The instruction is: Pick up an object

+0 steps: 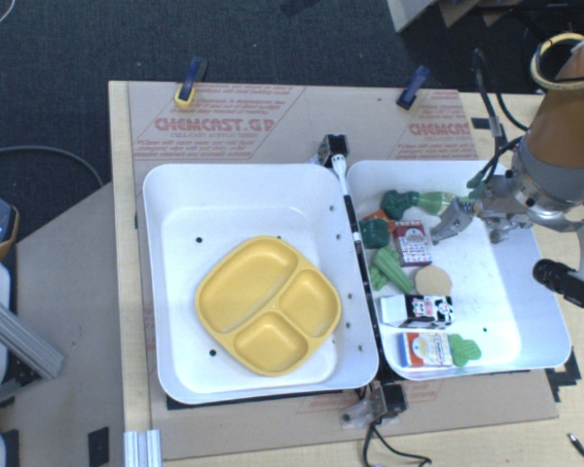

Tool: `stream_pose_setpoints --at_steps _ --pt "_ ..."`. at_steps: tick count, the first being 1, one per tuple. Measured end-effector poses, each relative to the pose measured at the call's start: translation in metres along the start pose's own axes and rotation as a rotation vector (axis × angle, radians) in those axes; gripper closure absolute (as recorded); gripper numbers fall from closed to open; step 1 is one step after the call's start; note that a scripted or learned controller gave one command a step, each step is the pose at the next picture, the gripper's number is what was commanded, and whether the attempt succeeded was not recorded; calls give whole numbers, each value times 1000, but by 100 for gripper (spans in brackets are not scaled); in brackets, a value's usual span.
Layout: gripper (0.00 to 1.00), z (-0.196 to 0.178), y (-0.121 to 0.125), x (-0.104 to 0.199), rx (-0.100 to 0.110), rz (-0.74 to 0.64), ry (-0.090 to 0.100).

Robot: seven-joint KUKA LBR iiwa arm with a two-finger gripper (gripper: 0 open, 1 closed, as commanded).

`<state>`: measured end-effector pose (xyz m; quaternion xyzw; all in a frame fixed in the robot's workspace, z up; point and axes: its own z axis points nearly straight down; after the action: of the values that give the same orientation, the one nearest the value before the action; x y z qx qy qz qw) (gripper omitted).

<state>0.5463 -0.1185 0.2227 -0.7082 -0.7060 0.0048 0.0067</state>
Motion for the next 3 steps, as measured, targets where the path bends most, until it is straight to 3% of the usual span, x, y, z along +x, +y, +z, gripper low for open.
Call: stream_pose_setpoints --at_steps 1,3 --pt "0 -7 3 0 -14 -3 -2" --pt "0 79 4 3 -10 -2 0"
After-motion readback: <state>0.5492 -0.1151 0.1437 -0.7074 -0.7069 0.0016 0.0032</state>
